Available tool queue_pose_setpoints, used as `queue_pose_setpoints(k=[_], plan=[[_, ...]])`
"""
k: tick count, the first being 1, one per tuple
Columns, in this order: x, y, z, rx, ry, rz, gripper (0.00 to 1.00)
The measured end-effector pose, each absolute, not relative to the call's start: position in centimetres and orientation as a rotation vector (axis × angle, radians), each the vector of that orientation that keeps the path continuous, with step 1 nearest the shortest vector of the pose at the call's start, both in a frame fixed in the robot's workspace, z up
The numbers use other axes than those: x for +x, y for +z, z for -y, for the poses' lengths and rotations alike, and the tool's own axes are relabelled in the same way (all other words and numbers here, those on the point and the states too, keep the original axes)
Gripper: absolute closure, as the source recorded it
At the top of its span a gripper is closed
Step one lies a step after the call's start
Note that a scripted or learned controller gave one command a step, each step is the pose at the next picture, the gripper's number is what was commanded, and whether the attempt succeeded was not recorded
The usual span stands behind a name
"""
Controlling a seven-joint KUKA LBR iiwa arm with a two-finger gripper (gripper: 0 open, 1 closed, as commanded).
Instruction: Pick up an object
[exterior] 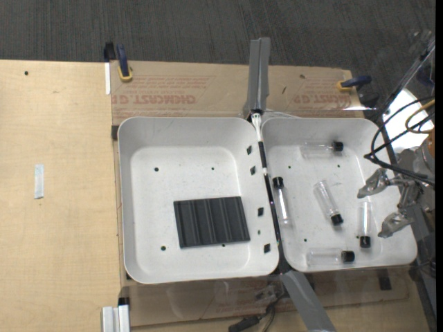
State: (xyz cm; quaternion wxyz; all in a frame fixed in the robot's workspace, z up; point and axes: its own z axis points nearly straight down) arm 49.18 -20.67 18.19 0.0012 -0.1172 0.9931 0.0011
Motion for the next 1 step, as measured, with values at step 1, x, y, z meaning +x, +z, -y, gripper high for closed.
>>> queue_pose_setpoints(k=[1], plan=[[49.17,27.17,22.15,-0.601,0.000,-3.079,0.00]])
